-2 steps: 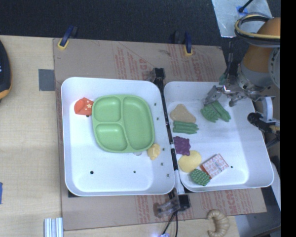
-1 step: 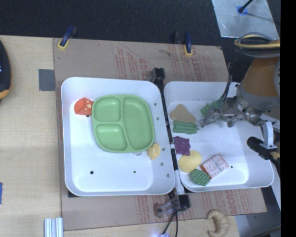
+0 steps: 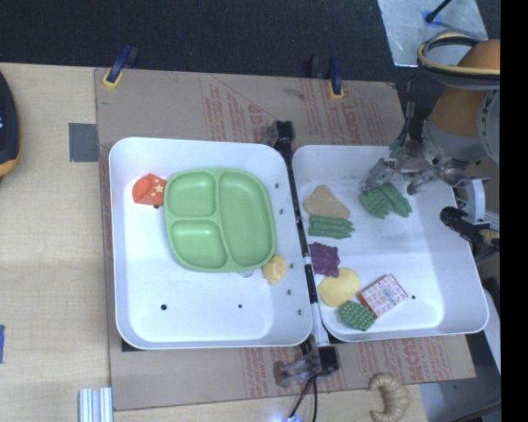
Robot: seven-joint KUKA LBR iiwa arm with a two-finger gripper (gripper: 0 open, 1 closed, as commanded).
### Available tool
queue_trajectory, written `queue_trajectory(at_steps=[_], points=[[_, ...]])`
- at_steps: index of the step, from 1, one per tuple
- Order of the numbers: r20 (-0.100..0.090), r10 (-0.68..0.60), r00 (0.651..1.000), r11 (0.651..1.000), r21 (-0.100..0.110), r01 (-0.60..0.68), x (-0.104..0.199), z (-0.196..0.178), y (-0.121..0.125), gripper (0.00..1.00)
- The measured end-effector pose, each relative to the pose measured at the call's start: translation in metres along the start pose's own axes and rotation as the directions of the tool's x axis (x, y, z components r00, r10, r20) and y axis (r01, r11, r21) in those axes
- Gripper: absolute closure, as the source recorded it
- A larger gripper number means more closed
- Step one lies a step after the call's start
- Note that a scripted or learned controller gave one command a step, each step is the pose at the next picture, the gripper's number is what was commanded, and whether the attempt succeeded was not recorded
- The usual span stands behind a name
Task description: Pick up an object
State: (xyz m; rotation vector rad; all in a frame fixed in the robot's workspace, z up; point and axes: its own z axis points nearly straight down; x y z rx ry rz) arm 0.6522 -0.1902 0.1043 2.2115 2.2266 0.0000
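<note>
My gripper (image 3: 394, 183) hangs low over the far part of the right bin (image 3: 458, 280), with its fingers spread open. Directly below and in front of it lies a green leafy vegetable toy (image 3: 386, 203), close to the fingertips but not held between them. Further left in the same bin are a tan bread-like piece (image 3: 326, 203), a green bean pod (image 3: 332, 228), a purple piece (image 3: 324, 258), a yellow piece (image 3: 338, 287), a red-and-white box (image 3: 384, 294) and a small green textured piece (image 3: 356, 315).
The left bin (image 3: 202, 323) holds a green divided plate (image 3: 220, 218), a red item (image 3: 148, 189) by its far-left corner and a small yellow item (image 3: 274, 270). A tan curled object (image 3: 389, 396) lies on the bench in front of the right bin.
</note>
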Motion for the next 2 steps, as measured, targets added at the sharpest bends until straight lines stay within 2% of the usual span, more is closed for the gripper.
queue_trajectory(at_steps=[1, 2], points=[[-0.004, 0.004, 1.0, 1.0, 0.009, -0.004, 0.038, -0.049, -0.088, 0.0], [0.0, -0.001, 1.0, 1.0, -0.002, 0.001, 0.016, -0.029, 0.008, 0.0]])
